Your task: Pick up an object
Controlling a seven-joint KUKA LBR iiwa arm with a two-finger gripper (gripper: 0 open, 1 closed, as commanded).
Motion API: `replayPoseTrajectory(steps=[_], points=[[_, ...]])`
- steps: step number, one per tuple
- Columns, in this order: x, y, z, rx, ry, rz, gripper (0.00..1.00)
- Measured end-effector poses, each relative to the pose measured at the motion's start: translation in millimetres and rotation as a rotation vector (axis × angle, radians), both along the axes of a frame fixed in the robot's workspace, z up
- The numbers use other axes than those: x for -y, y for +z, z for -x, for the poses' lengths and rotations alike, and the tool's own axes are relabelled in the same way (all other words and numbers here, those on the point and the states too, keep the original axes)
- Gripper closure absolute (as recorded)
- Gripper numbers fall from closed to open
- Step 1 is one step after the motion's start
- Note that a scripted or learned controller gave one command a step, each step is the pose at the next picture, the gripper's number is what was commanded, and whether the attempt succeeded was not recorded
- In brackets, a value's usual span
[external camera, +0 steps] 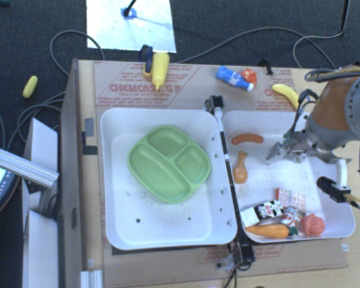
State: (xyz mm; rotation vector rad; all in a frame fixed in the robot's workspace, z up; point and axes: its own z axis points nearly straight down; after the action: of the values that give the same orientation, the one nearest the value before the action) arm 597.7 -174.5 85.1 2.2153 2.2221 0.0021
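Observation:
My gripper (280, 151) hangs over the middle of the right bin (270, 188), a little above its bare floor, with nothing visibly in it. A red-brown sausage (247, 139) lies to the gripper's left near the bin's back wall. An orange drumstick-shaped toy (240, 169) rests left of the gripper and slightly nearer the front. In the front corner sit a carrot (269, 231), a cow-patterned carton (268, 210), a red-and-white packet (290, 197) and a pink lump (312, 224).
The left bin (129, 224) holds a green divided plate (169, 162). On the bench behind the bins lie a yellow bottle (159, 68), a blue bottle (234, 78) and a banana (286, 93). Cables run across the floor and between the bins.

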Motion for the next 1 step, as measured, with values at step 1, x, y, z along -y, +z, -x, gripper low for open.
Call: replayPoseTrajectory(steps=[1], points=[[-3.0, 17.0, 54.2, -0.002, -0.002, -0.001, 0.0]])
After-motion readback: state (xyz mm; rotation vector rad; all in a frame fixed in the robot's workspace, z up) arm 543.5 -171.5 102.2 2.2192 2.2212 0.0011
